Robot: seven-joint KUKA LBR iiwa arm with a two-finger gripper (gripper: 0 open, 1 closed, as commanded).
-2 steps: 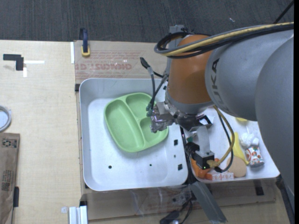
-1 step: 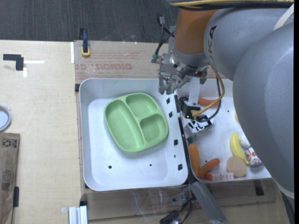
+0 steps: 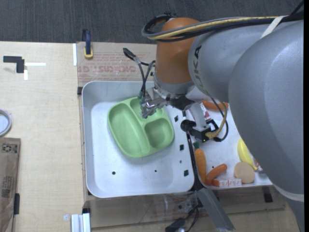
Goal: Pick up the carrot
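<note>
Fingers (image 3: 146, 111) state unreadable, gripper (image 3: 147, 108) over green tray (image 3: 130, 129) in left bin (image 3: 96, 178); shift right to carrot (image 3: 200, 161), align along its length.

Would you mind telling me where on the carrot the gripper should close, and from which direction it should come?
Probably mid-length on the carrot, coming straight down, closing across its narrow width. It lies flat, lengthwise along the right bin's left wall, so the wall-side gap looks tight.

Pale wooden bench top (image 3: 38, 110), dark grey carpet (image 3: 72, 8) beyond (ribbed weave), blue-handled clamp (image 3: 87, 43) at bench edge
</note>
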